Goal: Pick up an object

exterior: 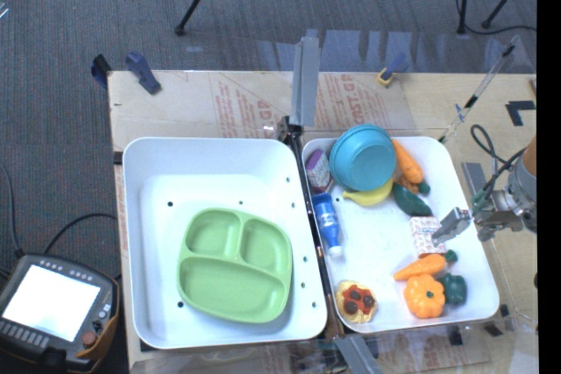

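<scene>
Two shallow white bins sit side by side: the left bin (pixel 140 188) holds one green divided plastic plate (pixel 235 264), the right bin (pixel 386 228) clutter, including two toy carrots, upper (pixel 407 160) and lower (pixel 422 266). Its middle floor lies bare. At its right rim the gripper (pixel 458 223) hovers; whether it grasps anything cannot be told.

Even bright light, soft shadows, slightly blurry

Red print runs across the cardboard (pixel 237 105) under the bins, upside down and mirrored, too faint to read beyond a few large letters. The blue bottle (pixel 328 223) bears a label too small to read.
</scene>
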You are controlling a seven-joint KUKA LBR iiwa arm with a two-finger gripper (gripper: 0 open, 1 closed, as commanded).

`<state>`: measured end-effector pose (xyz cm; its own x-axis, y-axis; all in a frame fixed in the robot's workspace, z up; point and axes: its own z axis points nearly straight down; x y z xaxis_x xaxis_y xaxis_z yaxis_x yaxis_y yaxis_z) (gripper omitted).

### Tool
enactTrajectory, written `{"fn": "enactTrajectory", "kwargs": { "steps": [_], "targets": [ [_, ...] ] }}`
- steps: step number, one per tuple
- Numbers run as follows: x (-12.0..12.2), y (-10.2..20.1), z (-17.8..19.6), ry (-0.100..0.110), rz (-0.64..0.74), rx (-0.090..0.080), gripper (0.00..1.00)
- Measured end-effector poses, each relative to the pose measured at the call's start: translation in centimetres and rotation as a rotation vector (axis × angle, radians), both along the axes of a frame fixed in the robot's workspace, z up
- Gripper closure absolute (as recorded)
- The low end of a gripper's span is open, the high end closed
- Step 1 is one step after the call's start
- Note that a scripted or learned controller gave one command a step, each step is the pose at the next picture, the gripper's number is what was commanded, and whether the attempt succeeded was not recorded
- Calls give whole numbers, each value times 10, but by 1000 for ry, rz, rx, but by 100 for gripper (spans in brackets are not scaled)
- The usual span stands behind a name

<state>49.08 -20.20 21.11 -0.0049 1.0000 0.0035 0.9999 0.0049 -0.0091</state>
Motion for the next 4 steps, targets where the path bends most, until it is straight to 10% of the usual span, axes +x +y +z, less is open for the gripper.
{"fn": "enactTrajectory", "kwargs": {
  "steps": [1, 2, 3, 4],
  "targets": [
    [0, -6, -127, -3, -7, 3, 0],
    [71, 69, -128, -2, 124, 2, 0],
    [70, 68, -123, 5, 122, 3, 100],
    [148, 174, -23, -12, 141, -1, 100]
  ]
}}
